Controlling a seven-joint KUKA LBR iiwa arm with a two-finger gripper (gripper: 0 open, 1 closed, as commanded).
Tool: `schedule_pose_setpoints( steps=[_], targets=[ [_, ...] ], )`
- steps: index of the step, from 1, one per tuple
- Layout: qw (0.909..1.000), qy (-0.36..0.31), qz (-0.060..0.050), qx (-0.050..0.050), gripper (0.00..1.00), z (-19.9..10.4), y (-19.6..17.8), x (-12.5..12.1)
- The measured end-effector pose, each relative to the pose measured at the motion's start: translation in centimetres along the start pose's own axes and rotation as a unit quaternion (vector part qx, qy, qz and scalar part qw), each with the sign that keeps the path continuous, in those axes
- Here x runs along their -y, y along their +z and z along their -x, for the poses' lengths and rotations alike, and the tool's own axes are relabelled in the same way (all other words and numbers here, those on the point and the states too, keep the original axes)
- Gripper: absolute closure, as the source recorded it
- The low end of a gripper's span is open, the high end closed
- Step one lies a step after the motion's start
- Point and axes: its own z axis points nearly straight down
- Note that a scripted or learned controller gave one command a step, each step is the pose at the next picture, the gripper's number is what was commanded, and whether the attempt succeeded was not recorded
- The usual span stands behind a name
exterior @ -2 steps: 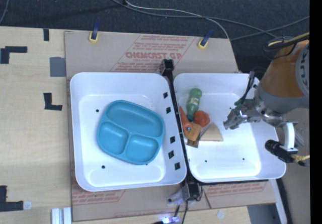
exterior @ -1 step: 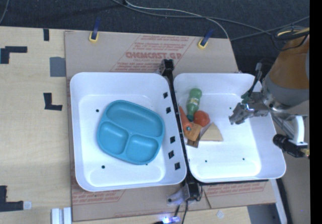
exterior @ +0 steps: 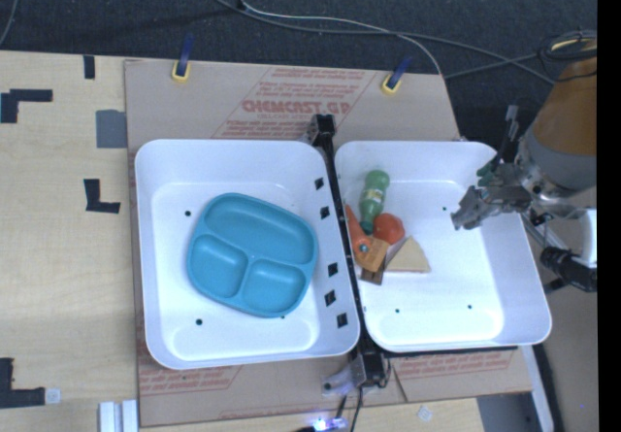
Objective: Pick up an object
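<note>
The gripper (exterior: 470, 214) hangs over the right bin (exterior: 505, 309), near that bin's right wall; whether it is open or closed cannot be told. A small heap lies against the right bin's left wall, well apart from the gripper: a green bottle (exterior: 374, 194), a red round piece (exterior: 389, 227) touching it, a tan wedge (exterior: 410, 257) and an orange piece (exterior: 360, 248). Beyond that wall, the left bin (exterior: 155, 226) holds a blue divided plate (exterior: 252, 253). Both bins sit on the desk (exterior: 49, 275).
</note>
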Motion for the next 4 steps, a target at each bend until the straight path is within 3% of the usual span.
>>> schedule_pose_setpoints(
  steps=[1,4],
  targets=[
    [1.0,-0.002,-0.001,-0.001,1.0,-5.0,-0.6,-1.3],
    [1.0,-0.003,-0.002,0.0,1.0,-20.8,2.9,-6.7]
  ],
)
